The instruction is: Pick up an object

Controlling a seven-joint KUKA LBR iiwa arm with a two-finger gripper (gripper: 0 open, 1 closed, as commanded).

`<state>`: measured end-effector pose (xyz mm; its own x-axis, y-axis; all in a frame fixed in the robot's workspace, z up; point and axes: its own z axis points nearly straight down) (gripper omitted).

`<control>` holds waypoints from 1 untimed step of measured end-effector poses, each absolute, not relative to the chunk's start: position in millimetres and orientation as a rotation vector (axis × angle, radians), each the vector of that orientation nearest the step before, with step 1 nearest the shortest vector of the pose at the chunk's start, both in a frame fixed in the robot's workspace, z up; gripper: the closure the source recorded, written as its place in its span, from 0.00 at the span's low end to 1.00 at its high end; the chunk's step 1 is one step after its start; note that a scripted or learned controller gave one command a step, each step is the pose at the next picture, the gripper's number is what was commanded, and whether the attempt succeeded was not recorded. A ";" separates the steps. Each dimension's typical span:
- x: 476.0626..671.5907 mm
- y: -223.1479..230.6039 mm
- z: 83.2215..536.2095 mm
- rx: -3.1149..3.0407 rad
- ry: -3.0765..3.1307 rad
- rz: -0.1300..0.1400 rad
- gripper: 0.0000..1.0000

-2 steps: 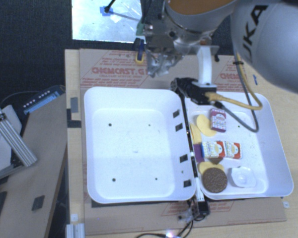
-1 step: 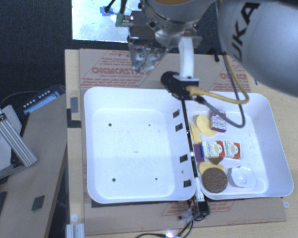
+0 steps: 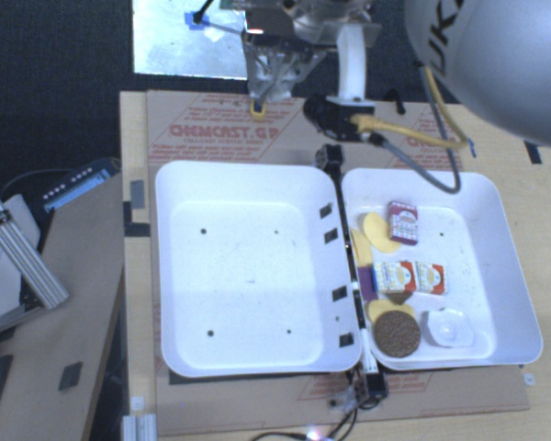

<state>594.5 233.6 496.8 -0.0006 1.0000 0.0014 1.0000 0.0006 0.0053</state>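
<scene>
"CHEMCAST GP" is read in red print on the brown sheet (image 3: 216, 129) covering the bench (image 3: 133, 154). The letters "KU" are seen on the grey arm (image 3: 482, 44) at one o'clock. The gripper (image 3: 268, 88) is held at twelve o'clock above that sheet, beyond the left bin (image 3: 174, 274); whether it is open cannot be told. In the right bin (image 3: 505, 246) are gathered a small red-labelled packet (image 3: 403, 222), its writing unreadable, two red-and-white cartons (image 3: 410, 277), yellow pieces (image 3: 378, 231), a brown disc (image 3: 398, 334) and a white cup (image 3: 446, 327).

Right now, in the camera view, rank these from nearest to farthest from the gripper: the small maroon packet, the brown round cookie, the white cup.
Gripper is beyond the bins.
1. Small maroon packet, right bin's far part.
2. Brown round cookie, near edge by the divider.
3. White cup, near edge, further right.
</scene>
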 end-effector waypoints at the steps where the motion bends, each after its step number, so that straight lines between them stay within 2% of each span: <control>1: 575.0 234.2 538.0 2.213 2.227 0.009 1.00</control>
